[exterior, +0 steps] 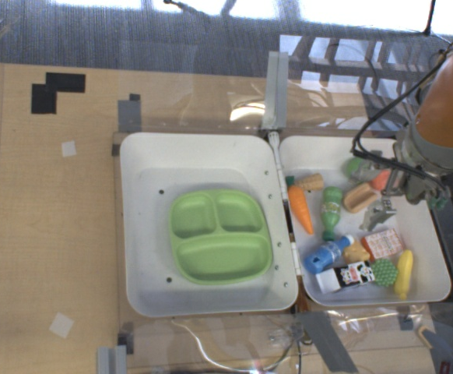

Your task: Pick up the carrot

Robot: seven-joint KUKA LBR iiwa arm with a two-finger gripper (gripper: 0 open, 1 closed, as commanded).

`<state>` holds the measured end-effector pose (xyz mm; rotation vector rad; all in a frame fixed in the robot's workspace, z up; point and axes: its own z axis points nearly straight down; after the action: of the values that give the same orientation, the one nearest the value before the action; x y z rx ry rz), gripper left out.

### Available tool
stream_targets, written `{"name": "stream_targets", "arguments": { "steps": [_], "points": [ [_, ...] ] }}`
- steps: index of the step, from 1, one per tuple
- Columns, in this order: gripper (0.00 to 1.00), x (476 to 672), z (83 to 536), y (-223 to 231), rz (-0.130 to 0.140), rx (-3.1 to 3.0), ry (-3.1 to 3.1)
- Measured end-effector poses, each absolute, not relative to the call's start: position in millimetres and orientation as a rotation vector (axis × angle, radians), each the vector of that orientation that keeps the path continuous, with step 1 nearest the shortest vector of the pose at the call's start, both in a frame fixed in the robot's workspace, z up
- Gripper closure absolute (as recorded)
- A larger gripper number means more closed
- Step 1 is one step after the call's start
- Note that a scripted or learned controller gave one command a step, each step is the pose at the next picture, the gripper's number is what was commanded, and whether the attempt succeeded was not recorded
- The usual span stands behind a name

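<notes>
I see the carrot (300, 208) lying well apart from my gripper (380, 213); its finger state I cannot tell.

I see the divided plate (220, 235) in the left bin (141, 209); the carrot (300, 208) lies at the right bin's (429, 275) left edge.

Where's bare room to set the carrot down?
Free: left bin floor around the green tray, and the tray's compartments. Crowded: right bin, where the carrot lies along the divider with toys packed beside it under the gripper.
</notes>
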<state>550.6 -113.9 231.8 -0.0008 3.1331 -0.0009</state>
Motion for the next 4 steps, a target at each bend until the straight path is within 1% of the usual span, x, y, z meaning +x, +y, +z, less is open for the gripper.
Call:
{"name": "stream_targets", "arguments": {
  "steps": [1,2,3,4],
  "points": [
    [0.0,609.2,131.6,-82.6,0.005,0.089,3.143],
    [0.0,582.2,189.2,-24.3,0.004,0.027,3.128],
    [0.0,601.2,140.3,-85.0,-0.002,0.039,3.136],
    [0.0,574.3,187.5,-33.7,0.0,-0.309,3.116]
  ]
}}
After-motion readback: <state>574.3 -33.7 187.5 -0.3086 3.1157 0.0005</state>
